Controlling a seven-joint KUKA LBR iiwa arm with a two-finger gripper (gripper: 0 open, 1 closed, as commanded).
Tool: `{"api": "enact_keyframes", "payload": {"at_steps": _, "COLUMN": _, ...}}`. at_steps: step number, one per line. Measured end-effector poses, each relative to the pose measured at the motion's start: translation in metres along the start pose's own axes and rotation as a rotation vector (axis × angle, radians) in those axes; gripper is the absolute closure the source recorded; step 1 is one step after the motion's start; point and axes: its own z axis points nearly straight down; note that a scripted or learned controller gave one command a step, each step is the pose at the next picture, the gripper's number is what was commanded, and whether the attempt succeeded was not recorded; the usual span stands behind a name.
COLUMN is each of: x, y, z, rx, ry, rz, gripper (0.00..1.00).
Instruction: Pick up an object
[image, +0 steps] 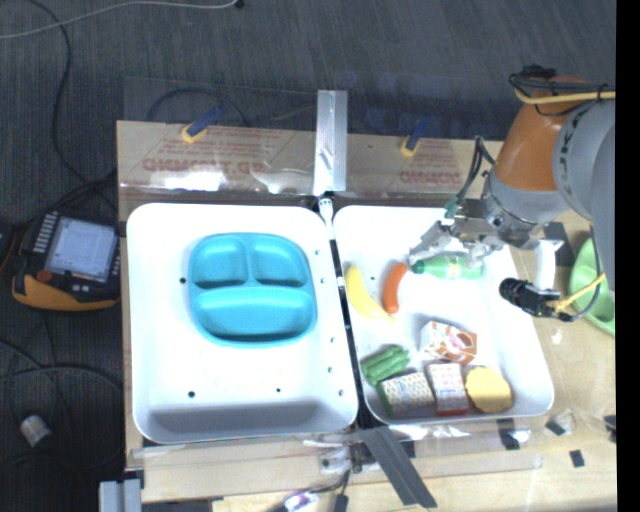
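Note:
My gripper (452, 246) hangs over the upper part of the right bin (530, 345), open, with nothing between its fingers. Just below it lies a green bottle-shaped toy (447, 267) on its side. Left of that sit an orange carrot-like piece (394, 286) and a yellow banana (362, 293). Lower in the same bin are a green vegetable (385, 361), a patterned carton (447, 342), two small patterned boxes (405, 392) (447, 388) and a yellow block (488, 390).
The left bin (160, 380) holds a blue divided plate (250, 285). A metal post (331, 140) stands behind the seam between the bins. A black fitting with a cable (525, 294) juts over the right bin's right rim. A green object (600, 290) lies beyond that rim.

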Motion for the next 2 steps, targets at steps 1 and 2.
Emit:
{"api": "enact_keyframes", "payload": {"at_steps": 1, "x": 0.039, "y": -0.0153, "z": 0.0776, "rx": -0.016, "ry": -0.002, "rz": 0.004, "gripper": 0.0}}
{"api": "enact_keyframes", "payload": {"at_steps": 2, "x": 0.0401, "y": -0.0143, "z": 0.0698, "rx": -0.015, "ry": 0.003, "rz": 0.003, "gripper": 1.0}}
